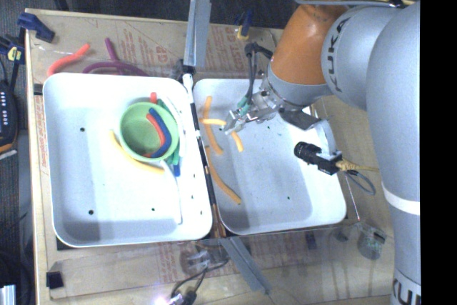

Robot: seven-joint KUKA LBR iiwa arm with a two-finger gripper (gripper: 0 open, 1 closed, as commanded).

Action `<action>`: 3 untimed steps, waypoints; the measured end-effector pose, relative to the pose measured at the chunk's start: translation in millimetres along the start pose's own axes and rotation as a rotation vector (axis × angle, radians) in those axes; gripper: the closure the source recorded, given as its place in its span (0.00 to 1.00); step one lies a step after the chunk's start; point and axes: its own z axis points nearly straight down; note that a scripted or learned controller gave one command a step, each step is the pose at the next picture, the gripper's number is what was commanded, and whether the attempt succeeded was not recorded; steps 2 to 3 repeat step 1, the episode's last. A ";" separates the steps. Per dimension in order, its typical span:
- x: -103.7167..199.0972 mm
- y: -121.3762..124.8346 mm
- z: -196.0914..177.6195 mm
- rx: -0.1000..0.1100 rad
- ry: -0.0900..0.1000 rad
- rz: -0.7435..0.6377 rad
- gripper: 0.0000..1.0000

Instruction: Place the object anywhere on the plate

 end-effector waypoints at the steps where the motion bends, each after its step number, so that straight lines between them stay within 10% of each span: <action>1: -0.1 0.0 0.0 0.000 0.000 0.000 0.00; 3: -0.1 0.0 0.0 0.000 0.000 0.000 0.00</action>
